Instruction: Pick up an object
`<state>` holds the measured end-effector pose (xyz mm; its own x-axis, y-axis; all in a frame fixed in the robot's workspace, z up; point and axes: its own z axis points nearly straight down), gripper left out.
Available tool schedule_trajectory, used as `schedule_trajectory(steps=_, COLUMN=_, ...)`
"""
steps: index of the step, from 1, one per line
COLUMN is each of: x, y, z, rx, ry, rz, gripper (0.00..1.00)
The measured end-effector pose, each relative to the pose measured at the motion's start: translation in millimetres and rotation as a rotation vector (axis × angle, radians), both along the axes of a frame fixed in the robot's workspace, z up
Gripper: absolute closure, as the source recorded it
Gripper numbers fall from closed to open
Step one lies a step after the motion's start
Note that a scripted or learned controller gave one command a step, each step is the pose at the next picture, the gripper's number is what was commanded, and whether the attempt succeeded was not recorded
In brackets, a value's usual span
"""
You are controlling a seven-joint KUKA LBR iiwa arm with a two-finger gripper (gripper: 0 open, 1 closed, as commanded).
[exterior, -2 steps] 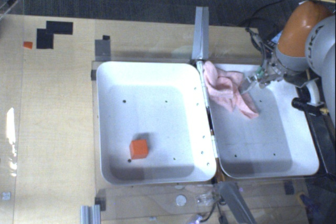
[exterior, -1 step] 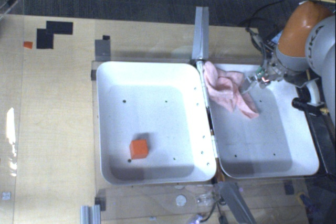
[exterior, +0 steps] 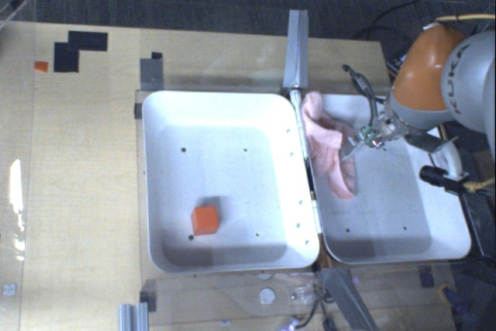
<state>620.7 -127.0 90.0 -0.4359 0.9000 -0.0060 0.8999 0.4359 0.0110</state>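
Observation:
A pink cloth (exterior: 327, 149) lies crumpled along the left wall of the right bin (exterior: 403, 240), draped partly against the divider. My gripper (exterior: 349, 151) reaches in from the right and sits low at the cloth's right edge, touching or almost touching it. An orange block (exterior: 205, 220) rests in the front part of the left bin (exterior: 232, 116), far from the gripper.
The grey and orange arm (exterior: 434, 81) hangs over the right bin's back right corner. A metal post (exterior: 296, 50) stands behind the divider between the bins. Black pieces (exterior: 76, 49) and a small orange tag (exterior: 41, 67) lie on the bench at far left.

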Motion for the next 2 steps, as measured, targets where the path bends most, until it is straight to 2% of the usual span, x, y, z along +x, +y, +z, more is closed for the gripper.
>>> schedule_trajectory(steps=1, x=16, y=8, z=89, rx=-0.001, ry=-0.002, rz=-0.057, gripper=0.0)
schedule_trajectory(steps=2, x=12, y=56, z=96, rx=0.002, ry=0.004, rz=-0.19, gripper=0.0)
